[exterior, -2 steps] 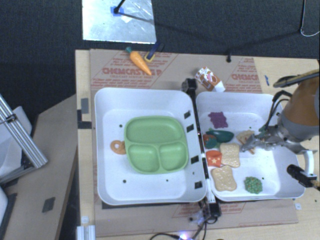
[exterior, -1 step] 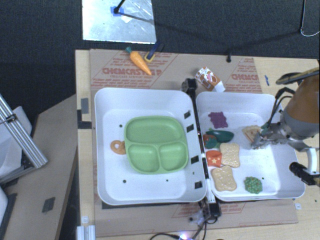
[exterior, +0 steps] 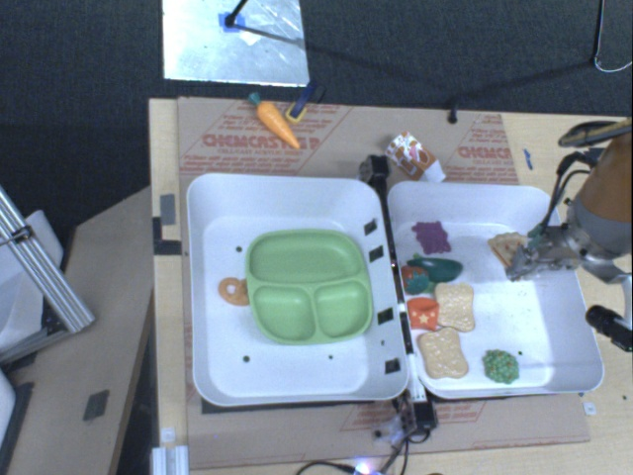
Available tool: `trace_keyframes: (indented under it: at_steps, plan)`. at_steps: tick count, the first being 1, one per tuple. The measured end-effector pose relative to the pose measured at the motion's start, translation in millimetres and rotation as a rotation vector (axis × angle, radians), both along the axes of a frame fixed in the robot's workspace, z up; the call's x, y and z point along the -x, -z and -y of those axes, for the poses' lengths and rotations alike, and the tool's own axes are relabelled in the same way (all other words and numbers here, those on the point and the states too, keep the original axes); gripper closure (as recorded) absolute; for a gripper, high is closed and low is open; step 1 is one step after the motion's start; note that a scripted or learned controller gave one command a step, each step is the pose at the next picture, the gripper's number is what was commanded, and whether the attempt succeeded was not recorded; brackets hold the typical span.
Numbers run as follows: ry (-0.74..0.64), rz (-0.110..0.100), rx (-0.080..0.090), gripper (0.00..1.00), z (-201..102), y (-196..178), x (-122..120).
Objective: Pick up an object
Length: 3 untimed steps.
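The right bin (exterior: 569,344) holds several toy foods: a purple piece (exterior: 431,236), a dark green piece (exterior: 435,267), a red square with a star (exterior: 423,315), two beige crackers (exterior: 455,305) (exterior: 442,354), a green broccoli-like lump (exterior: 500,366) and a tan piece (exterior: 506,248) near the far right. My gripper (exterior: 524,263) reaches in from the right and hangs low right beside the tan piece, at its right edge. Nothing shows held between its fingers.
The left bin (exterior: 213,364) holds a green divided plate (exterior: 305,285) and a small orange ring (exterior: 234,291). Behind the bins lie a toy carrot (exterior: 276,123) and a small wrapped packet (exterior: 413,156). The arm's orange band (exterior: 605,188) stands over the right bin's right rim.
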<state>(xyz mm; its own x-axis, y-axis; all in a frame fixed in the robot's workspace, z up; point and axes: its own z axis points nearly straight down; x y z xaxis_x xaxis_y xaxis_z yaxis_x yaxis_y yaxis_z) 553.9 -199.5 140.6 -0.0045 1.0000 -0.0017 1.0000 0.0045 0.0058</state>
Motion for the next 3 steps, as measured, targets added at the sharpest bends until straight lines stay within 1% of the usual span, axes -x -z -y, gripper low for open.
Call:
trace_keyframes:
  at_steps: [2,3]
  plan:
    - [-0.001,0.000,0.000,1.00,0.4,-86.8,-3.9]
    - [-0.004,-0.005,-0.003,1.00,-45.6,-92.9,10.2]
